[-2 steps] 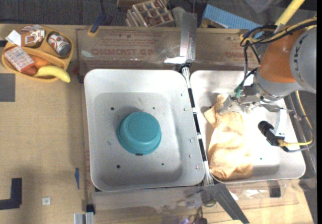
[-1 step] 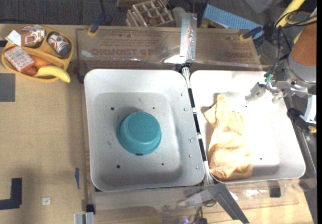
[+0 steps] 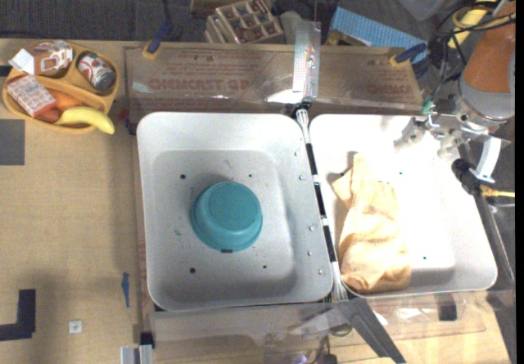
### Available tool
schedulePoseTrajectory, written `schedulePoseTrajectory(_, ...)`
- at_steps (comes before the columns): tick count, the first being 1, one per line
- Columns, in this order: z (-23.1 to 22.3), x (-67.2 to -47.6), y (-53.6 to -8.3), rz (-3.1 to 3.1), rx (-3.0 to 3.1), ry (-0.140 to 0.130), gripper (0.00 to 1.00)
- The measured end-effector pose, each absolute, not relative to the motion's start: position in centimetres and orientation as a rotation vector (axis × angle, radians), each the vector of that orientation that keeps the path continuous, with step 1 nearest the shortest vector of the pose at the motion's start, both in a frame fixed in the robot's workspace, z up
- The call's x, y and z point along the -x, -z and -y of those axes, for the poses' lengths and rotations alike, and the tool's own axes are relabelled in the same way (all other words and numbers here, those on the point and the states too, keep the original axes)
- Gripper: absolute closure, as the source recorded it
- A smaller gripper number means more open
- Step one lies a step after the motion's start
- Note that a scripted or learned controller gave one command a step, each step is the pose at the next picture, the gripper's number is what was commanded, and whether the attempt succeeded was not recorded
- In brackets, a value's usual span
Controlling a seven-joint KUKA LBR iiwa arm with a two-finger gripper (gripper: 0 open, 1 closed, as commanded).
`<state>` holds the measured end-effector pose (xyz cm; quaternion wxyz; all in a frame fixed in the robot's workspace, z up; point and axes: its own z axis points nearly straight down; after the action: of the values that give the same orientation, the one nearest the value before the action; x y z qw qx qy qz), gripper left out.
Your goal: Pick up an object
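A teal bowl (image 3: pixel 228 215) lies upside down in the middle of the left bin (image 3: pixel 164 150). A crumpled yellow cloth (image 3: pixel 370 227) stretches along the left side of the right bin (image 3: pixel 458 264), from its middle down to the front edge. My gripper (image 3: pixel 449 138) hangs over the back right corner of the right bin, below the orange band of the arm (image 3: pixel 491 68). It is well to the right of the cloth and apart from it, with nothing visibly held.
A yellow tray (image 3: pixel 16 96) with a banana (image 3: pixel 86 118) and toy food packets sits on the bench at the far left. A cardboard wall (image 3: pixel 213 84) runs behind both bins. Boxes and cables clutter the floor beyond.
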<state>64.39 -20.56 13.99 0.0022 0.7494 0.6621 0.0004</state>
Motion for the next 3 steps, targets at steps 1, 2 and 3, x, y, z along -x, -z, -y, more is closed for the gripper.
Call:
schedulePoseTrajectory(1,11.9,-56.9,-10.8,-2.184,-2.26,0.001,0.0)
schedulePoseTrajectory(2,16.5,-59.1,-8.9,-2.172,-2.26,-0.01,0.0)
schedulePoseTrajectory(3,16.7,-59.1,-10.1,-2.164,-2.263,-0.016,1.0)
